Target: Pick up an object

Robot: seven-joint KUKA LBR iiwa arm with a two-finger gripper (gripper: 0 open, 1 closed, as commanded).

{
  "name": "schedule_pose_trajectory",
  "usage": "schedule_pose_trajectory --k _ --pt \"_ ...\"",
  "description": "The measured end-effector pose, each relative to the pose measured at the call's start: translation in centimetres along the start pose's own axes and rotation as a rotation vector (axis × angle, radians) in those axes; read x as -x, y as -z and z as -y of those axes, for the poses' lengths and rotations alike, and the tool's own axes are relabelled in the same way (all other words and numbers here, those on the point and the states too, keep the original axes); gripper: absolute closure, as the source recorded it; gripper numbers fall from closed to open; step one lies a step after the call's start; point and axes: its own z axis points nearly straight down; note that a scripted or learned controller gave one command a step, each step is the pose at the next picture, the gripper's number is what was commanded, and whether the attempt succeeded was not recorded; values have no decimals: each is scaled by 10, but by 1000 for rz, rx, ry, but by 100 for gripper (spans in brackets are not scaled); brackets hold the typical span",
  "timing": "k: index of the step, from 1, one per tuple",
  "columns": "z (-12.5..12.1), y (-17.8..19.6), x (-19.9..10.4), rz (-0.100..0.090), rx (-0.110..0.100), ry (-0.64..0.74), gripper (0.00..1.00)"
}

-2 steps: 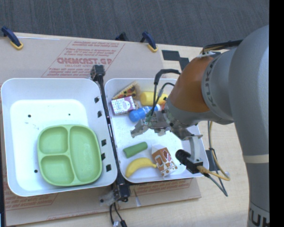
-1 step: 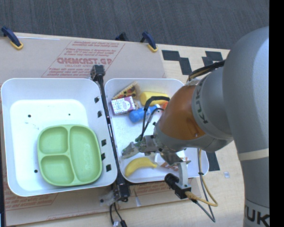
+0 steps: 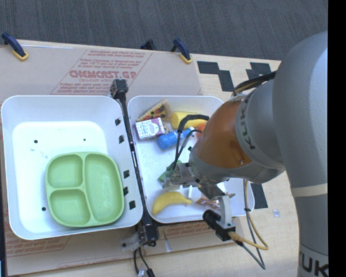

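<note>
In the camera view, two shallow white bins are seen side by side on a bench covered with printed cardboard (image 3: 112,68). The left bin (image 3: 23,120) holds a light green divided plate (image 3: 84,188), lying flat toward its near side. The right bin (image 3: 147,104) is largely covered by the grey arm (image 3: 288,126), whose orange band (image 3: 219,140) hangs over the bin's middle. The gripper (image 3: 181,180) is lowered into the near part of the right bin, just above a yellow banana (image 3: 170,201) that lies on the bin floor; whether its jaws are released or clenched cannot be told, since the wrist hides them. Nothing is seen held. Toward the far end of the same bin, a small purple-and-white carton (image 3: 149,128), a tan packet (image 3: 155,109), a blue object (image 3: 166,140) and a yellow object (image 3: 180,119) are grouped close together, partly under a black cable.
</note>
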Motion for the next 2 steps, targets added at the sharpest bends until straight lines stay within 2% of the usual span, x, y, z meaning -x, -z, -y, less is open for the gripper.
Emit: schedule_pose_trajectory --k 1,2 --pt "0 0 0 0 0 0 0" --pt "-1 10 0 1 -1 6 100"
